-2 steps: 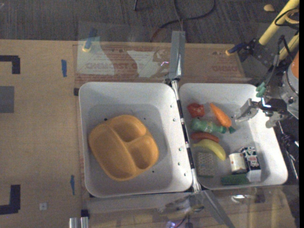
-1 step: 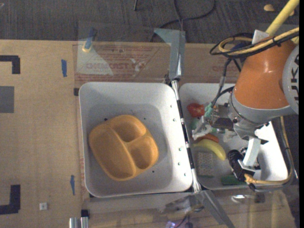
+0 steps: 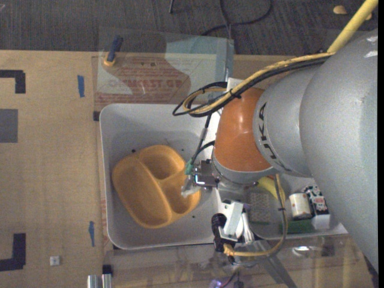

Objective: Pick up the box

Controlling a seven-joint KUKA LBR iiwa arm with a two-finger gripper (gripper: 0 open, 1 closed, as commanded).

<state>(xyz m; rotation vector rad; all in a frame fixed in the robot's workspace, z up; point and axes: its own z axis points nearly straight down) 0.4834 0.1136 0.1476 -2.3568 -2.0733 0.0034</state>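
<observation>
A small box (image 3: 316, 200) with a black, white and red print stands in the right bin (image 3: 333, 225), near its right edge. The grey arm with its orange band covers most of that bin. My gripper (image 3: 193, 183) hangs over the divide between the two bins, at the right rim of an orange divided dish (image 3: 150, 185) that lies in the left bin. It is well to the left of the box, and nothing shows in its grasp.
Beside the box in the right bin are a small can (image 3: 297, 205), a yellow object (image 3: 269, 188), a grey pad (image 3: 261, 208) and a green flat piece (image 3: 300, 224). The left bin (image 3: 120, 122) has bare white floor around the dish.
</observation>
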